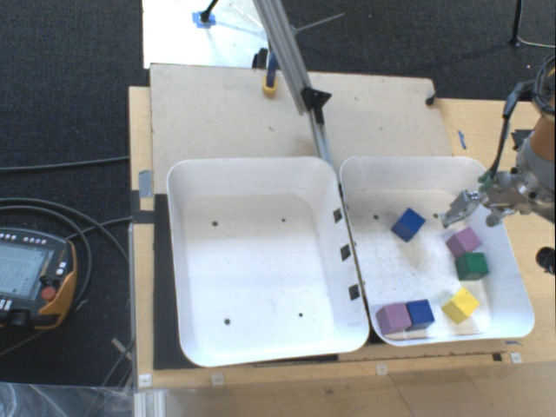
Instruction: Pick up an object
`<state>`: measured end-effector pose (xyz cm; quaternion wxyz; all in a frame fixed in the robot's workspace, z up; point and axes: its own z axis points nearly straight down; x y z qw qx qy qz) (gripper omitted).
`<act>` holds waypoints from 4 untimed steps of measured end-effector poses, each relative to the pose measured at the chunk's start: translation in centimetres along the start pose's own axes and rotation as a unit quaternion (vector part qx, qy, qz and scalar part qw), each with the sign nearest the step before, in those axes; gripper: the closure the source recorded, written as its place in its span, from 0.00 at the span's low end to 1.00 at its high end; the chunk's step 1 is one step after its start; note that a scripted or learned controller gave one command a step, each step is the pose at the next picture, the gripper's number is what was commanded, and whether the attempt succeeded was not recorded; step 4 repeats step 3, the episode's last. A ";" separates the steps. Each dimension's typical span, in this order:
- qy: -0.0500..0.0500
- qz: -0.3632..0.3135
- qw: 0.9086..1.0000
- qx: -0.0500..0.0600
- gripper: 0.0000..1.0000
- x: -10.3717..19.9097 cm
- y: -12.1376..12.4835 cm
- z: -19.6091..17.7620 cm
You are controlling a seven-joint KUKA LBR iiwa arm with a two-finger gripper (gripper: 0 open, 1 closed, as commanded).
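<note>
— What did the camera view give you on the gripper [473,208]?

— It hung over the far right part of the right bin [521,307], reaching in from the right on the grey arm [543,150]. Whether its fingers were apart or closed I could not tell; the metal parts blurred together. Nothing showed between them, so I judged it held nothing.

— And the things to pick?

— All in that right bin. A blue cube [407,224] lay to the gripper's left, near it. A purple cube [463,241] sat just below the gripper, with a green cube [472,265] touching it on the side farther from the gripper. Farther down still came a yellow cube [460,304], and toward the bin's near left corner a second purple cube [393,316] touching a second blue cube [420,313].

— So the count?

— Six cubes: two blue, two purple, one green, one yellow. Two white bins; the left bin [187,233] held no cubes.

— How should the pick have gone?

— My judgement: choose a cube standing free. The blue one left of the gripper had bare floor all round, so fingers could drop on both sides. The purple one below was closer, but the green one pressed against it and might have blocked a finger. Centre over the cube, line the fingers with its flat faces, descend straight, close, then lift.
</note>
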<state>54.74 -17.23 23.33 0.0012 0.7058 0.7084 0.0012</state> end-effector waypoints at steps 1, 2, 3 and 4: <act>0.001 -0.002 1.000 0.004 0.00 2.4 4.4 12.4; 0.000 -0.002 1.000 0.001 0.00 5.6 6.0 14.3; 0.000 -0.003 1.000 -0.001 1.00 5.4 6.1 13.1; 0.000 -0.003 1.000 -0.001 1.00 5.4 6.1 13.1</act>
